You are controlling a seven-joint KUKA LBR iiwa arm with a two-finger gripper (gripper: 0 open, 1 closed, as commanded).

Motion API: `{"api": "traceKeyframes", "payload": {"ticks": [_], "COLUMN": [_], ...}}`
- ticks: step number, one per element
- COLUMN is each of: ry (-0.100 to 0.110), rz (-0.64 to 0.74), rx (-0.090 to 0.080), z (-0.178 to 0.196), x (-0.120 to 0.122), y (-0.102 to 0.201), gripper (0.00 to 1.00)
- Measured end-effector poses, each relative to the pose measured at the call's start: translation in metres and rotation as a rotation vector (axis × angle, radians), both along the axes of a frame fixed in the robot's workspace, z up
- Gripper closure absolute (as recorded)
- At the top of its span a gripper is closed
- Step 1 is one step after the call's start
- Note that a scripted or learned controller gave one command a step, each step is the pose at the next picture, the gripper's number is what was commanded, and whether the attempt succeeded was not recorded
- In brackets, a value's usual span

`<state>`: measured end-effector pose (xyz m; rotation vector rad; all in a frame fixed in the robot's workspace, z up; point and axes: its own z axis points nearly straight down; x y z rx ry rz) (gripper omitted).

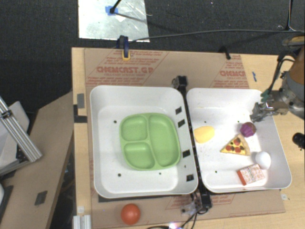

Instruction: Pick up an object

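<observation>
Camera view looked down at a slant on the tabletop [143, 61], a brown sheet with red lettering, where two white bins sat side by side. My left bin [102, 128] carried a green divided plate [149, 141], lying flat near its middle. My right bin [214, 104] carried the small things: a yellow lemon [204, 134] near its left wall, a pizza slice toy [236, 146] right of that, a red and white carton [251, 175] toward the near right corner, a white egg [262, 159] just above the carton, and a purple ball [248, 129] just above the pizza slice. My arm [294, 87] came in from the right edge, and my fingers [259, 112] hung over the right bin's far right part, just above the purple ball; I could not tell whether they were apart or together, and nothing showed between them. An orange ball [130, 213] lay outside the bins, on the tabletop's near edge below the left bin.
</observation>
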<state>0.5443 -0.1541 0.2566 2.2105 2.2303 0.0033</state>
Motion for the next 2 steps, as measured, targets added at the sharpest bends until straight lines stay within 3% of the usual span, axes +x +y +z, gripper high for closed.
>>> {"api": "traceKeyframes", "payload": {"ticks": [2], "ry": [0.0], "rz": [0.0], "rx": [0.0], "z": [-0.012], "x": [0.027], "y": [0.116], "gripper": [1.0]}}
